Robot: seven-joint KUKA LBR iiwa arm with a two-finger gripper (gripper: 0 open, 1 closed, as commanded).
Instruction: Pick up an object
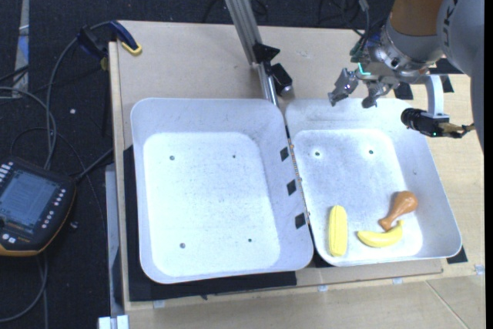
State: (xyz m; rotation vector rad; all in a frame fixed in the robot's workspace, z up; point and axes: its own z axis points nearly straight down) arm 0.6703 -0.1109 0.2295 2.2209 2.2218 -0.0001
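Note:
A yellow corn cob (337, 230) lies upright near the front of the right bin (431, 166). Beside it, to the right, rests a yellow banana (379, 238), and a brown chicken drumstick (399, 208) leans just above the banana. My gripper (355, 91) hangs over the right bin's back edge, well above and away from these three objects. Its two fingers stand spread apart and open, with nothing between them.
The left bin (146, 127) sits beside the right one. A slanted metal pole (241, 11) with a black clamp (276, 75) rises behind the seam between the bins. A handheld pendant (27, 204) lies off the bench at the left.

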